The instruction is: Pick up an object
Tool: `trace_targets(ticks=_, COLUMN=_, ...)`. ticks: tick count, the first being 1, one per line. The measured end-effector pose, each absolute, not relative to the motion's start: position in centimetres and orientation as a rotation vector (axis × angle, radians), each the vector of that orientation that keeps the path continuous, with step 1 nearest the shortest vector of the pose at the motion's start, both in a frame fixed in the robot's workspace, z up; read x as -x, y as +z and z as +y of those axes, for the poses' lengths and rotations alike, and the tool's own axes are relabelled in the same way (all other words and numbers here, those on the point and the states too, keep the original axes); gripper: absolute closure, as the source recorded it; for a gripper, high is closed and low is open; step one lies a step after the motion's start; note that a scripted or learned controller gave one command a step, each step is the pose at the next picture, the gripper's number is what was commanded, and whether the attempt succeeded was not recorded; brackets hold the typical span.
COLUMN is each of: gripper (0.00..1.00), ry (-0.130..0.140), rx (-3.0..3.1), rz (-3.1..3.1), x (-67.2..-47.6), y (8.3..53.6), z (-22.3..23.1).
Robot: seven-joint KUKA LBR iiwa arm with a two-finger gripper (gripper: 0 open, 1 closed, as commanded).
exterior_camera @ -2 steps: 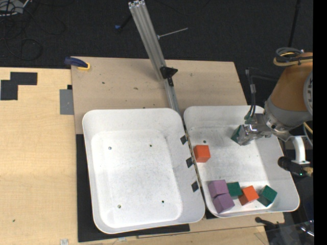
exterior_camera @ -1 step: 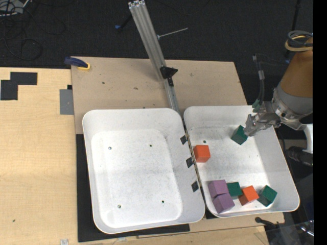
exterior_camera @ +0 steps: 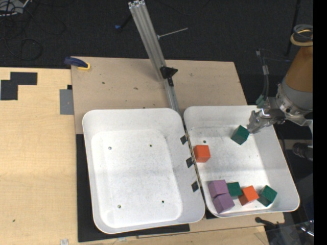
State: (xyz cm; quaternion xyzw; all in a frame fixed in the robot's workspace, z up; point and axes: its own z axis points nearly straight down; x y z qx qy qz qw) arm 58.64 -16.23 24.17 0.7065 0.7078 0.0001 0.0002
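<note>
Centre end effector (exterior_camera: 254,124), finger state indiscernible, over green cube (exterior_camera: 239,135) at its 7 o'clock before descending squarely.

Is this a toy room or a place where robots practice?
Probably a robot lab: a robot arm reaches over two white bins, small coloured blocks lie in one, and cables trail behind the bench.
</note>
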Motion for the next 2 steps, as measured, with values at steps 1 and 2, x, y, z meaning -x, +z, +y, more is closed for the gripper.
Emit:
trace_targets(ticks=1, gripper=1.0, ry=-0.001, rx=-2.22, rz=2.228, x=-57.6, y=24.7, z=-11.7)
trace_targets(ticks=2, gripper=1.0, ry=-0.002, rx=-2.221, rz=2.23, x=-56.8, y=23.5, z=-5.8)
